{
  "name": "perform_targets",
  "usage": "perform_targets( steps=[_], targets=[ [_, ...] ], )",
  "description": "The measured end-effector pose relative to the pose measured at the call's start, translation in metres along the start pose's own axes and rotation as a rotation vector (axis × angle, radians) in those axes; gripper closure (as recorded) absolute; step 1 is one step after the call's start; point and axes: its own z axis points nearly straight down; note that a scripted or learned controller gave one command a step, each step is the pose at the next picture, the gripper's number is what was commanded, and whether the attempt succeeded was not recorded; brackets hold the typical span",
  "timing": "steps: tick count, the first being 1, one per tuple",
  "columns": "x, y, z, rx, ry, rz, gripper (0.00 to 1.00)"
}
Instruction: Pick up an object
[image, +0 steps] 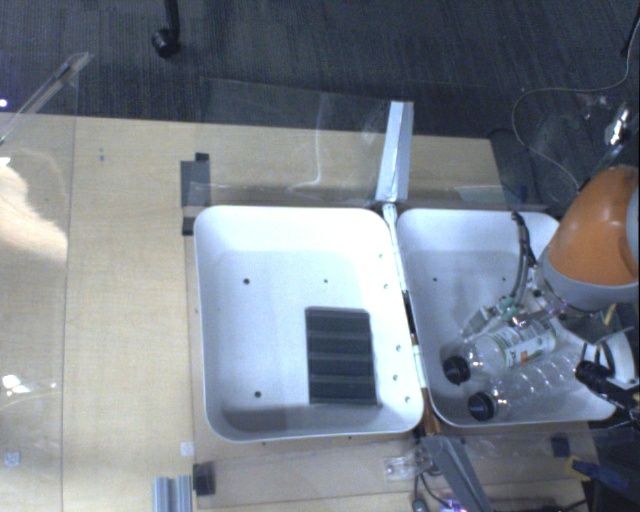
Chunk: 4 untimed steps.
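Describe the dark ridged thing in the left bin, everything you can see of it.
The dark block is a flat, near-black rectangle with about four raised ribs running across it, matte, perhaps rubber or plastic. It lies flat on the floor of the left bin, toward the near right corner, its long side running roughly front to back. Nothing else touches it; the arm is over the other bin.

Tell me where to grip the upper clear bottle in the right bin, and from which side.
Probably grip the clear bottle across its labelled body from above: it lies on its side, black cap toward the bin's middle, so its round sides are exposed. A second bottle lies close beside it.
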Motion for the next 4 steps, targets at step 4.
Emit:
perform_targets(
  steps=[4],
  targets=[
    [0.01,0.106,0.05,-0.002,0.001,0.057,0.0]
  ],
)
